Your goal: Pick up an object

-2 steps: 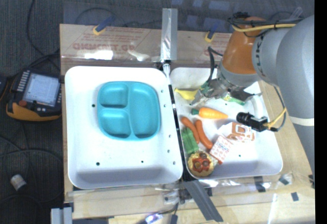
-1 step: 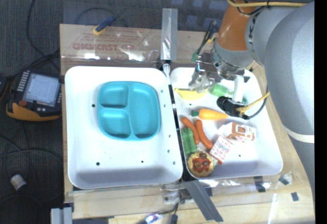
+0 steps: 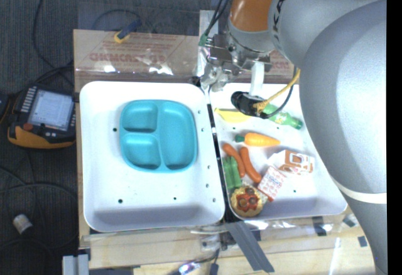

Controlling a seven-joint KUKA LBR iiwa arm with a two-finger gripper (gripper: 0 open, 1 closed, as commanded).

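The gripper point(image 3: 217, 79) hangs over the right bin's point(image 3: 326, 201) back-left corner (finger state cannot be told); the carrot point(image 3: 260, 139) lies mid-bin, so a descent onto it comes next

Carrot point(image 3: 260, 139): orange, green-tipped, lying nearly level right of centre frame, in the right bin below my wrist.
Yellow piece point(image 3: 229, 116): flat and pale, lying along the bin's upper left part, just above the carrot.
Green bottle point(image 3: 286, 120): lying on its side at the right, above the carrot.
Sausages point(image 3: 244, 161): two reddish-orange links lying slanted, side by side, lower centre.
Green pod point(image 3: 231, 172): lying upright in frame beside the sausages' left.
Cartons point(image 3: 282, 172): white with red print, two sitting tilted at lower right.
Pizza-like round point(image 3: 246, 201): lying at the bin's bottom edge.
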